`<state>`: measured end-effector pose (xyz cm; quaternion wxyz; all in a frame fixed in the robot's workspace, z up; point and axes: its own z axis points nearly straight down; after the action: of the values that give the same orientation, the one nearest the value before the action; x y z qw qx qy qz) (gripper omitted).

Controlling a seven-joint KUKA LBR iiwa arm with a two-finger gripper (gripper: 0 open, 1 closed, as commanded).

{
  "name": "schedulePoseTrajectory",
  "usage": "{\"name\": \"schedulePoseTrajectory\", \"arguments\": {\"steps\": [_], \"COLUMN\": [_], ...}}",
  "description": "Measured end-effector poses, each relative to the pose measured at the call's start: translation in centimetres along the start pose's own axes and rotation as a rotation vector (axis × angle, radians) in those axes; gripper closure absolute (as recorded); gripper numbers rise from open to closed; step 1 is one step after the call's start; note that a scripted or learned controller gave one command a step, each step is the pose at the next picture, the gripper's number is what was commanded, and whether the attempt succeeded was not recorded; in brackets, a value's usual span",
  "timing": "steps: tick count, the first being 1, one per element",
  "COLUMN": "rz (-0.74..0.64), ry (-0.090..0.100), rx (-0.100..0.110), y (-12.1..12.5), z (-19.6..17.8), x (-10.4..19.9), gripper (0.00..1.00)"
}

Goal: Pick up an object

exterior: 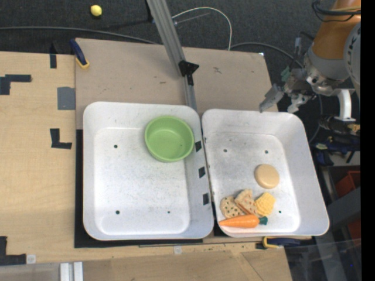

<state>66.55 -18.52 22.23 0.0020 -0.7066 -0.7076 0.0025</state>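
Seemingly arm [334, 40] above bin corner [287, 117]

The end effector [281, 98] hangs just past the far rim of the right bin [293, 127], its fingers spread apart with nothing between them. Well below it in that bin lies a tan round piece [266, 175]; farther still, at the near wall, sit crackers [237, 205], a yellow corn piece [265, 204] and a carrot [239, 221]. Off to its left, the left bin [105, 174] holds a green bowl [169, 138].
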Motion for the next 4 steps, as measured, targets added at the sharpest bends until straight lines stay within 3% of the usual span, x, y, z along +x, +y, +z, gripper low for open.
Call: {"name": "schedulePoseTrajectory", "arguments": {"steps": [2,3,4], "rz": [-0.001,-0.002,0.0], "ry": [0.001,-0.001,0.0], "rx": [-0.001,-0.005,-0.01], "y": [-0.7,-0.5,-0.4], "z": [9.0,7.7,3.4], "x": [1.0,1.0,1.4], "gripper": [0.0,1.0,1.0]}}
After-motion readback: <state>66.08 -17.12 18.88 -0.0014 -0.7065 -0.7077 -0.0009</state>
